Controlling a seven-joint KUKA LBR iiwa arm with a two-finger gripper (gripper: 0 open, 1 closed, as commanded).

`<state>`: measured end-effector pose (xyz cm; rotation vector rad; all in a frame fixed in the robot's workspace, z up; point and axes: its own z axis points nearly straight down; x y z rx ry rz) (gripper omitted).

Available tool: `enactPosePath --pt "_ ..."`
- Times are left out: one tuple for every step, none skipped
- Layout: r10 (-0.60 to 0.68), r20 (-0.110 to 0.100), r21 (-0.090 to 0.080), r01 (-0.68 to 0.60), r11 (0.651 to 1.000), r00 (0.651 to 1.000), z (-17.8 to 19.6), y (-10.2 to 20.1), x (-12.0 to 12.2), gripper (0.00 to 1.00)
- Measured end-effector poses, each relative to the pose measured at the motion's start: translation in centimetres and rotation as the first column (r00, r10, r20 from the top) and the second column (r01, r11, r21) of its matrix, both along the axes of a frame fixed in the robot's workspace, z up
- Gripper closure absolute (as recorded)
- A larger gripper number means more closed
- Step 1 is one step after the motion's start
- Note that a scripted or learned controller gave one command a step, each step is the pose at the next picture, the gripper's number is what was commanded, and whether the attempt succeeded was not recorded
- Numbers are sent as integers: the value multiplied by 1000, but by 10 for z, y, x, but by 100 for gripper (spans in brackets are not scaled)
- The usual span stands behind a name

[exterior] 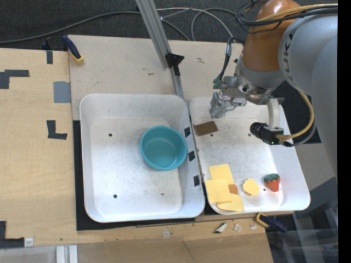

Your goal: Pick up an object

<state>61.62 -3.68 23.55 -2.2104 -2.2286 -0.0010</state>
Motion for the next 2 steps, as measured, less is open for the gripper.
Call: enactPosePath --pt "-2 0 -2 2 1000 1000 -10 48 16 100" --pt "-2 0 -2 2 1000 1000 -19 96 25 100"
